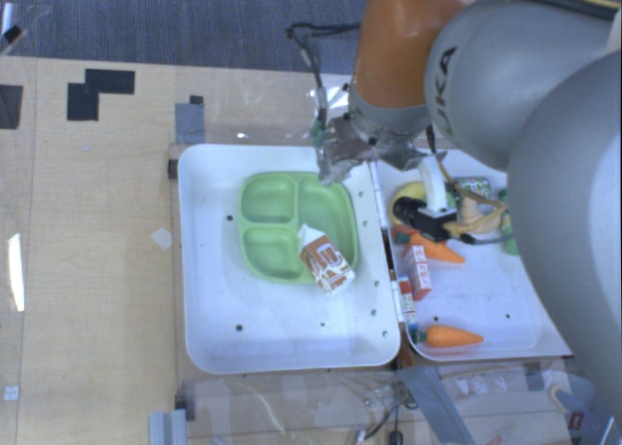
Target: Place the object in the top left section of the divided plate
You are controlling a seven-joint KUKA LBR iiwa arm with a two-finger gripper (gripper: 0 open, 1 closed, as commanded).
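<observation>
hovering over the far edge of the plate point(292, 224), the hand point(335, 156) may be open or closed; i cannot tell. the carton point(326, 260) leans on the plate's near right rim, probably dropped, not in its top left part.

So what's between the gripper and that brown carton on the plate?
Camera view: just bare green floor of the divided plate separates the gripper from the brown carton.

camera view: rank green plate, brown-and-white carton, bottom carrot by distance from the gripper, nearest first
1. green plate: left bin, its top right edge right under the gripper.
2. brown-and-white carton: on the plate's lower right edge, below the gripper.
3. bottom carrot: right bin, near its lower edge, farthest.
</observation>
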